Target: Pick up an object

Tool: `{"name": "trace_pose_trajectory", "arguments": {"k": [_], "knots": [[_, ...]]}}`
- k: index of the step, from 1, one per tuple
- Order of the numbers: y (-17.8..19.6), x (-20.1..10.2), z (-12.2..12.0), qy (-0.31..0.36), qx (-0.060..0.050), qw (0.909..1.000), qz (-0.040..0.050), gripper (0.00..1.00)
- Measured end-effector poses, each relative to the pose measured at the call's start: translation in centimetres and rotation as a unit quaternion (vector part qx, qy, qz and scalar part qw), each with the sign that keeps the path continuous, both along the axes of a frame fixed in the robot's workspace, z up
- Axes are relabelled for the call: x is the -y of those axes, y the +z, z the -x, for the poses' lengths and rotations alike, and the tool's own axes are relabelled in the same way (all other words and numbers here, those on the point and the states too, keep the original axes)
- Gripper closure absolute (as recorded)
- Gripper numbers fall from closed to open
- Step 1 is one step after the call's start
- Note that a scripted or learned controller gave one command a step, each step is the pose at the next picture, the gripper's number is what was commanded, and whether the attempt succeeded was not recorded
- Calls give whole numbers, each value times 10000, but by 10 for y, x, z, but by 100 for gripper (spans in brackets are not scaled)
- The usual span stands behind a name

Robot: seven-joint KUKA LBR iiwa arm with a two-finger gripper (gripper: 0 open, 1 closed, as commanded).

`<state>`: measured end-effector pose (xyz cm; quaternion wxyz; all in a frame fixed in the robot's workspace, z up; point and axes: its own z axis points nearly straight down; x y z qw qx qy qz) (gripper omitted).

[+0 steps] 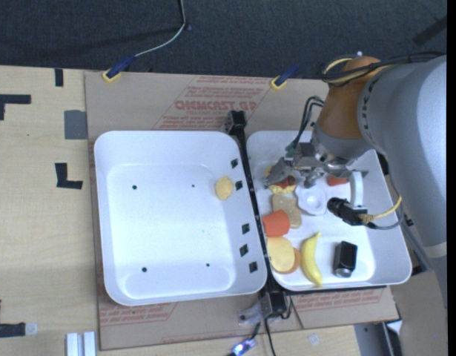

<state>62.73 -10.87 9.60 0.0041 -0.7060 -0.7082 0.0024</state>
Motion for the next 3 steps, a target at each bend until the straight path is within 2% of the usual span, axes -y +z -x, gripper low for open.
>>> {"name": "trace_pose_trajectory", "arguments": {"k": [1,2,3], "knots": [[14,2,-2,0,30,10000,9,100],[-6,0,72,-25,133,9999,29,100],[-4,-15,7,4,74,10000,18,100]]}}
